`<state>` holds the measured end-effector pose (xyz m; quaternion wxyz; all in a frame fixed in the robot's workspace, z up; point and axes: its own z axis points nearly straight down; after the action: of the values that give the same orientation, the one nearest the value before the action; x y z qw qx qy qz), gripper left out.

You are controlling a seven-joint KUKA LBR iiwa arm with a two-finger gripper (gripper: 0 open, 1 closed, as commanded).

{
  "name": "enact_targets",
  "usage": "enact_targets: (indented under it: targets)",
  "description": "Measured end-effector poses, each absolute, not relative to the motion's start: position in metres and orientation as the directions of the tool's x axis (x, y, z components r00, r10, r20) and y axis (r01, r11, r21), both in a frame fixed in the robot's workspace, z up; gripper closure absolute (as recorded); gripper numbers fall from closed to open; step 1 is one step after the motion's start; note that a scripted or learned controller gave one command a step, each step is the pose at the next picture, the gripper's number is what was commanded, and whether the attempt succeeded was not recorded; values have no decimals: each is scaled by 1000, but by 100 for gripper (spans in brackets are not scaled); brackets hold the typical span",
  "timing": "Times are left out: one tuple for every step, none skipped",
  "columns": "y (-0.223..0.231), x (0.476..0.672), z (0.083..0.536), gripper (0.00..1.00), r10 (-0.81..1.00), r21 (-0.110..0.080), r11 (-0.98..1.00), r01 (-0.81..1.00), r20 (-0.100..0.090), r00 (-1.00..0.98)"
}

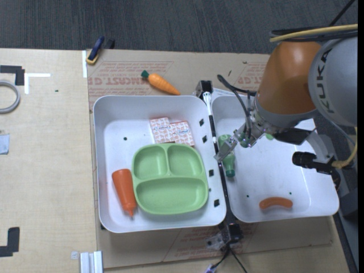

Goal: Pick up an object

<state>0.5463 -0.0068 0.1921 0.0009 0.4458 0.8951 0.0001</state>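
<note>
Robot lab, KUKA arm (318, 78) over white bins (108, 209), taped bench (45, 181)

Smooth, slightly glossy white plastic for both bins (106, 169); matt green plastic for the divided plate (169, 180); printed cardboard (128, 73) underneath; pale wood-like bench top (45, 169).

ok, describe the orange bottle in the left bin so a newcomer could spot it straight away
Start at the left white bin, which holds a green three-compartment plastic plate. Directly left of that plate, against the bin's left wall, lies the orange squeeze-type bottle, nozzle toward the near edge. It is the bin's one orange item.
</note>
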Motion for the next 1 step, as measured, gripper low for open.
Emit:
enact_targets:
  targets:
    - [-7, 546, 192, 0, 798, 1, 603, 798, -2, -603]
